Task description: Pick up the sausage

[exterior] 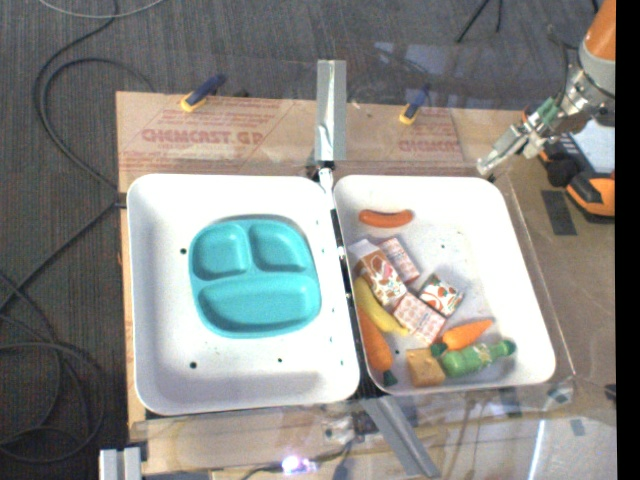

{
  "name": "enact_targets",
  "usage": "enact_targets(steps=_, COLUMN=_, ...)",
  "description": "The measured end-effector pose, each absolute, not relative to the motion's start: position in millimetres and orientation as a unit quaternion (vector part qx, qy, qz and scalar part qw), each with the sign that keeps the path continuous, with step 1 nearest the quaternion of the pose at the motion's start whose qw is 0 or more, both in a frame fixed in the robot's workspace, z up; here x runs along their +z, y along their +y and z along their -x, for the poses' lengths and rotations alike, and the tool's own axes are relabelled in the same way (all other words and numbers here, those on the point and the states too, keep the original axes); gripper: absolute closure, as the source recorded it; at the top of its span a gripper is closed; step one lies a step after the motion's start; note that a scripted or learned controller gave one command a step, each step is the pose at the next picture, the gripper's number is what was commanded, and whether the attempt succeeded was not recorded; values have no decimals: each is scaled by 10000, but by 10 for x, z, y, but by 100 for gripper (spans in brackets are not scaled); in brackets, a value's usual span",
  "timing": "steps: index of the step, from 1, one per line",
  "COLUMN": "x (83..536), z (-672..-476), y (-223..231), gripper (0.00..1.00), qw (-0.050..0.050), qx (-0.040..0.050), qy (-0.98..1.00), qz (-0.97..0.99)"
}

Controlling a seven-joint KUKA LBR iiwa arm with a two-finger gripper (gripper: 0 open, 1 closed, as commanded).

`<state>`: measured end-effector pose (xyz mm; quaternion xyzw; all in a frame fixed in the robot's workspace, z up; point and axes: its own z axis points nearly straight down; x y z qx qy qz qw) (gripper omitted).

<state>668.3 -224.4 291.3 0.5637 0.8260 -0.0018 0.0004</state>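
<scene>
1. Camera view puts my pincer point(497, 158) beyond the right bin's point(520, 230) far right corner, carrying nothing; its spread I cannot tell.
2. Sausage point(386, 217) lies alone near that bin's far wall.
3. Approach step, I judge: swing left, then descend.

The grey metal robot arm point(596, 73) wears a bright orange band just above its wrist. Below that sits a pale, silvery wrist block, and from it runs a slim light-coloured two-finger gripper point(492, 161) with small green and orange-red touches near its base.
</scene>
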Motion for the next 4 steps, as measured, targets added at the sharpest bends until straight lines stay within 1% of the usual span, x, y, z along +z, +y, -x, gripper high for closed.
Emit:
enact_targets(steps=1, x=1738, z=-6685, y=-1893, gripper=0, qw=-3, qx=-7, qy=8384, qz=-5451)
enact_targets(steps=2, x=881, z=-6674, y=-1512, gripper=0, qw=-10, qx=-40, qy=8452, qz=-5345)
enact_targets(steps=3, x=884, z=-6673, y=-1162, gripper=0, qw=22, qx=-53, qy=8356, qz=-5493)
enact_targets(steps=4, x=884, z=-6674, y=-1157, gripper=0, qw=18, qx=-50, qy=8358, qz=-5491)
